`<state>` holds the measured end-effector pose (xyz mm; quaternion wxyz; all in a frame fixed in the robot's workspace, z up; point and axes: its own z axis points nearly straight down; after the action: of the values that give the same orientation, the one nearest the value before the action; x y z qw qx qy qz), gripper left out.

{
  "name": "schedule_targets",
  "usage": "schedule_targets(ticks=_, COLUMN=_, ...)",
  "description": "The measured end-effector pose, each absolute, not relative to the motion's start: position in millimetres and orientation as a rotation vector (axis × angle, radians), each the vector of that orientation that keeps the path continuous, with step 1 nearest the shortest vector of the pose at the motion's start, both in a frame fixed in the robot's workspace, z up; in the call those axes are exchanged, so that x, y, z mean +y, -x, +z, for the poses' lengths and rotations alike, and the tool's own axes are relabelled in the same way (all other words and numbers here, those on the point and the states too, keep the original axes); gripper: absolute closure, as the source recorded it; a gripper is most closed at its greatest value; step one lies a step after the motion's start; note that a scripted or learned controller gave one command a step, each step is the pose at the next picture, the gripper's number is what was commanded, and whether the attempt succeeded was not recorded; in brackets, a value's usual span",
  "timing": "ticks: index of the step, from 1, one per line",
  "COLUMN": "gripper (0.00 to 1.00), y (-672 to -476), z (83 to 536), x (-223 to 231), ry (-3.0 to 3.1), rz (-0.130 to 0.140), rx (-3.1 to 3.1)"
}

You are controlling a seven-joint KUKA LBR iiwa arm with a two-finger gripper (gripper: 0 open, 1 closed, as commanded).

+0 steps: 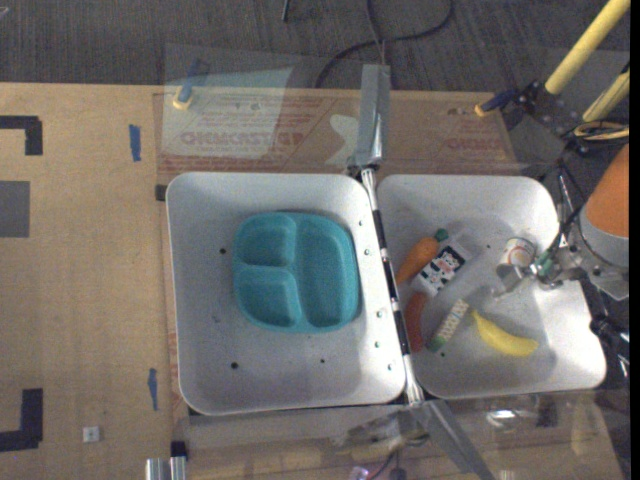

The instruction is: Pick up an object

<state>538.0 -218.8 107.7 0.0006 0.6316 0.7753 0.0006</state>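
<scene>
The right bin (520, 198) holds several small objects. An orange carrot (418, 259) lies near its left wall, beside a black and white box (443, 269). Below them are a dark red sausage-like piece (414, 320), a green and yellow bar (449, 325) and a yellow banana (503, 336). A small round pale object (517, 252) sits toward the right. My gripper (528, 271) hangs low over the right part of this bin, right next to the round object and above the banana. Nothing is visibly held.
The left bin (200, 268) bears a teal divided plate (296, 270) in its middle. A metal divider (385, 288) runs between the bins. Yellow poles (590, 38) and cables stand at the back right. Cardboard covers the bench to the left.
</scene>
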Motion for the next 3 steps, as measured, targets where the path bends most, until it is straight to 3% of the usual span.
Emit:
schedule_targets(ticks=1, gripper=0.00, y=-499.3, z=88.1, x=-168.5, ry=-1.969, rz=0.005, rx=2.437)
schedule_targets(ticks=2, gripper=0.00, y=-485.9, z=88.5, x=-140.3, ry=-1.699, rz=0.004, rx=2.629)
schedule_targets(ticks=3, gripper=0.00, y=-534.8, z=88.2, x=-168.6, ry=-1.620, rz=0.006, rx=2.679)
